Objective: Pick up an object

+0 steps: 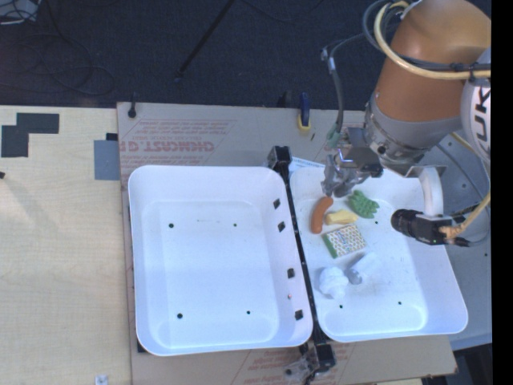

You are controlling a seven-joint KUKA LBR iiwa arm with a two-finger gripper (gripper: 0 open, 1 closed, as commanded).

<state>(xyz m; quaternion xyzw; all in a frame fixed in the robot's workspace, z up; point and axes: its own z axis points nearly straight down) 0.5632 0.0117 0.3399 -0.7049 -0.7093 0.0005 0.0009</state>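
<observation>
My gripper (341, 184) hangs over the back of the right bin (417, 311), just above and between an orange sausage-shaped piece (321, 213) and a green knobbly toy (363, 204). Nothing shows between the fingers. A small yellow piece (342, 216) lies below the gripper tip. In front of it sits a green-edged patterned sponge block (345, 240). Nearer the front lie a white crumpled object (331, 281) and a small grey-white object (357, 269).
The left bin (208, 327) stands beside the right one, with a black clip-lined divider (290, 239) between them. A white ring-shaped part (430, 192) is by the right bin's far right side. Cardboard lies under both bins.
</observation>
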